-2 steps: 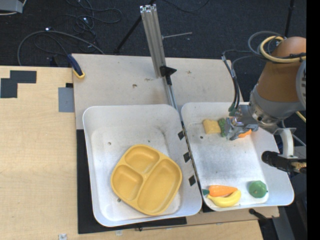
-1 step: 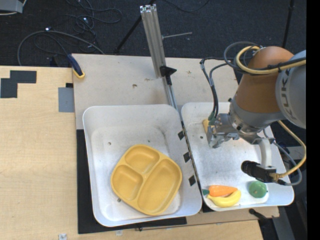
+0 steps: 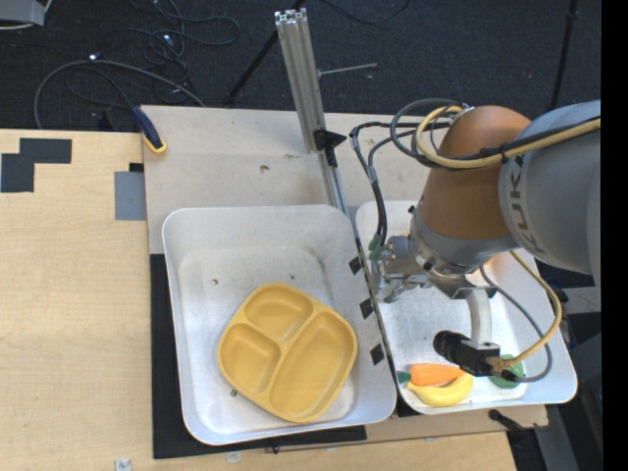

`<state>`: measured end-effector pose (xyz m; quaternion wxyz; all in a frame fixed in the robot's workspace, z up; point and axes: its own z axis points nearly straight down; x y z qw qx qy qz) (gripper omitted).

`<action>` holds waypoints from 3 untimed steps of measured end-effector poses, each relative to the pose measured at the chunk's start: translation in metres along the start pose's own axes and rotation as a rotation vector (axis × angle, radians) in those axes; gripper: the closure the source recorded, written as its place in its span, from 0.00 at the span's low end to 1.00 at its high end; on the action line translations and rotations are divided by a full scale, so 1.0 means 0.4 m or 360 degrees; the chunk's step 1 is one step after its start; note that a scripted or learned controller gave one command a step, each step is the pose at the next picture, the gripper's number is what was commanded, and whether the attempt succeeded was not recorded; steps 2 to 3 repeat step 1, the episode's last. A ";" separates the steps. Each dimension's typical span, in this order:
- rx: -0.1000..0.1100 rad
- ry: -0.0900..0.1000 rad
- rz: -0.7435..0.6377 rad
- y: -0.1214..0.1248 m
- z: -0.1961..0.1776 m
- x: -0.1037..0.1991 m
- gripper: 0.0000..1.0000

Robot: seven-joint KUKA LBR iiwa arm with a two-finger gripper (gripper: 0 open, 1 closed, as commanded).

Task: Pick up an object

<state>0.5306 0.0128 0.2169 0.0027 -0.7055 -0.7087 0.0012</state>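
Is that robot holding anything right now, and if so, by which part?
It cannot be told: the arm's orange band hides the tool, hanging over the right bin.

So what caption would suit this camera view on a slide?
Arm over the right bin holding toy food; yellow tray in the left bin.

Bench carrying two shallow white bins

The left bin and right bin sit side by side, touching, toward the bench's near edge, on a black mat. A yellow-handled tool lies at the far left corner.
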 end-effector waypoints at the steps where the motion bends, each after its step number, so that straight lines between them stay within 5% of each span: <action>1: 0.0000 -0.0002 0.0000 -0.061 -0.026 0.132 1.00; 3: 0.0000 -0.0002 0.0000 -0.061 -0.026 0.132 1.00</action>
